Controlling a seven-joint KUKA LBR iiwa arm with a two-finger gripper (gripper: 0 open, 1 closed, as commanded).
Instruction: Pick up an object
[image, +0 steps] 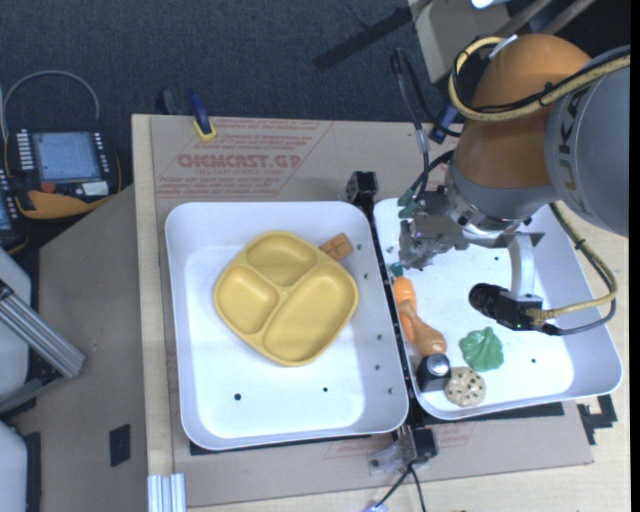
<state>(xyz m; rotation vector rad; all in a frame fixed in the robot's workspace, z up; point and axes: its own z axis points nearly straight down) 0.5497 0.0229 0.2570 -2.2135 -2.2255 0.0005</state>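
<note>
Your end effector (420, 245) hangs over the upper left part of the right bin (545, 372), close to the wall it shares with the left bin (200, 385). Seen from above, the grey wrist and orange band cover much of it, so you cannot tell whether it is open or closed, and nothing shows gripped in it. Its tip sits just above the top end of the carrot-shaped piece (404, 296), but you cannot tell if the two touch.

The right bin holds four small things, all in its lower left area. The carrot-shaped piece lies along the left wall, bright orange at the top and tan toward its lower end. Just below it sits a small round black item (433, 370) with a shiny pale top. Beside that lies a flat, speckled, cookie-like disc (465, 385). A crinkled green leafy piece (482, 348) rests just above the disc.

The left bin holds a yellow divided plate (285, 295), smooth and rounded, with three compartments, lying near the bin's middle. A small brown block (337, 246) sits at the plate's upper right edge.

Both bins are shallow, smooth white trays with rounded corners, side by side on the pale brown counter (150, 300).
</note>
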